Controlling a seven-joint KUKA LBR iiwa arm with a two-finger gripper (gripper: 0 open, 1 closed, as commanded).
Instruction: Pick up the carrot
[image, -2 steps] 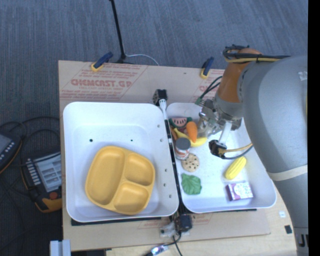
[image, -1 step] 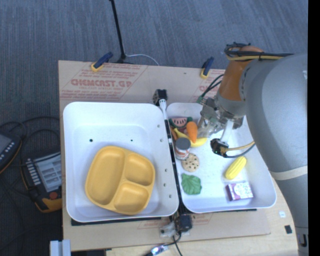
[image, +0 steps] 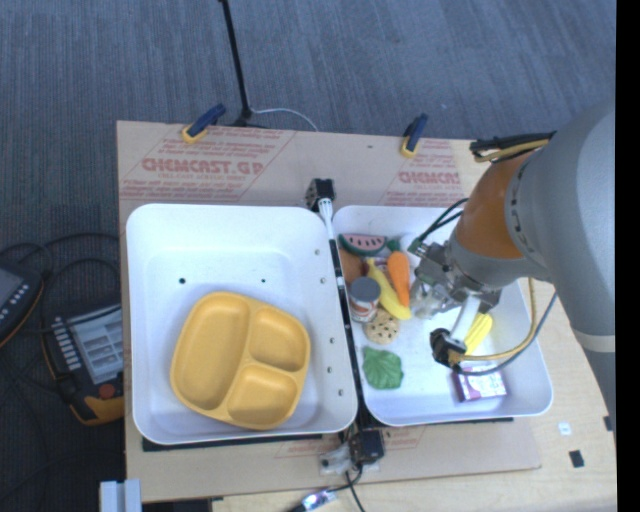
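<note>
The orange carrot lies in the right bin, near its upper left, pointing down toward a yellow banana that rests against it. My gripper hangs just to the right of the carrot, low over the bin floor, with the grey arm and its orange band behind it. The carrot sits beside the gripper, apart from it, and nothing shows in its grasp.
Around the carrot are a watermelon slice, a small can, a cookie and a green leaf. A corn cob and a purple box lie under the arm. The left bin holds a yellow divided plate.
</note>
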